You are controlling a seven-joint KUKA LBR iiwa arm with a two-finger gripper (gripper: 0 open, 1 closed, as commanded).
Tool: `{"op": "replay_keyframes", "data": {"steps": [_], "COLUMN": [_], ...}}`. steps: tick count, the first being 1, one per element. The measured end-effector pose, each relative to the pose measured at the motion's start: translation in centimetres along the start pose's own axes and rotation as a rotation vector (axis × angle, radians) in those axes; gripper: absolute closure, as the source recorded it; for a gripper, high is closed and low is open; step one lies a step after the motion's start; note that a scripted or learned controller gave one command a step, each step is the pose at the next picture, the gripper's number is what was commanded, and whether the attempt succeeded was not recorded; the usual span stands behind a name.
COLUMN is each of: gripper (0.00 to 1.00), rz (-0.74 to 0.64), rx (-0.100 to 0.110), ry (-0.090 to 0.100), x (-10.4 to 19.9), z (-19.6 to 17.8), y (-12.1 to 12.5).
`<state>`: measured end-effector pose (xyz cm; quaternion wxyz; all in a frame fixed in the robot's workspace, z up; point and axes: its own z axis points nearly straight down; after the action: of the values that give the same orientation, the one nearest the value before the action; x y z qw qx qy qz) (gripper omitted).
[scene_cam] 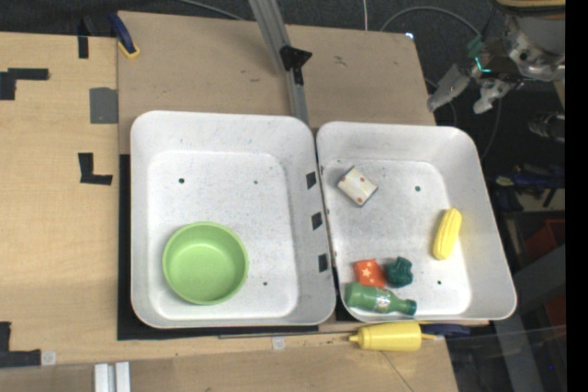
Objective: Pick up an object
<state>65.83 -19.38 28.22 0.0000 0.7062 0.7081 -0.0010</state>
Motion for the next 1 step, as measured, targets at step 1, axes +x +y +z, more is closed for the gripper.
{"op": "replay_keyframes", "data": {"steps": [1], "gripper": [0.0], "rz": [0.0], "rx": [0.0], "ry": [0.0], "x": [-0.01], "z": [0.0], "y": [0.0]}}
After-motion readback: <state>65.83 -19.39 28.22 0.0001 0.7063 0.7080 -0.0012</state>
